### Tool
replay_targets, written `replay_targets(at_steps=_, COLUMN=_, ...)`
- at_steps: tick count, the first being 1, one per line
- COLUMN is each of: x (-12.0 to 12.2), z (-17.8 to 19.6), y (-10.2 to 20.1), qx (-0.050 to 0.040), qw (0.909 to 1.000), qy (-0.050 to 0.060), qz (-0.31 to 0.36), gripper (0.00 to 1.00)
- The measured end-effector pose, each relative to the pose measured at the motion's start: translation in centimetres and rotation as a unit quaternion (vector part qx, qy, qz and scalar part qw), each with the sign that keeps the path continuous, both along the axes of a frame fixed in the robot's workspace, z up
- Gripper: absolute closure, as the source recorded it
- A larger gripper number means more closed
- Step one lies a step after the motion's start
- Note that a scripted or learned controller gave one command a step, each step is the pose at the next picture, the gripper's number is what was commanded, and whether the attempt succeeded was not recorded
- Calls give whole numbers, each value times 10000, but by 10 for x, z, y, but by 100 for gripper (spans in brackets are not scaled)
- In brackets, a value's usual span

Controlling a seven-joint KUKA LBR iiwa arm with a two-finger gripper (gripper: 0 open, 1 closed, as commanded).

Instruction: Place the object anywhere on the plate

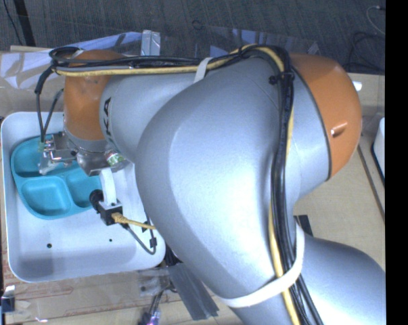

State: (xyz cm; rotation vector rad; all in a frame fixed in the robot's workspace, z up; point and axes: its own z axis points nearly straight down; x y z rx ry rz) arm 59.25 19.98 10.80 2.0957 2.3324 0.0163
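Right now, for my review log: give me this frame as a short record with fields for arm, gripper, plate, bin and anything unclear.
arm: grey arm with orange band, reaching in from the right and covering most of the bench
gripper: over the plate's upper part; finger state not readable
plate: blue divided plate, in the left white bin
bin: white bin, plate lying toward its upper left
object: cannot tell where it is
cables: yellow and black cables run along the arm
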Motion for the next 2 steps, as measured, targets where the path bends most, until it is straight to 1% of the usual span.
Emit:
replay_targets(at_steps=1, x=11, z=0, y=-67, qx=61, qw=9999, qy=-50, qz=125, gripper=0)
replay_targets(at_steps=2, x=-94, z=-11, y=-38, qx=-27, qw=9972, qy=-28, qz=-744, gripper=0)
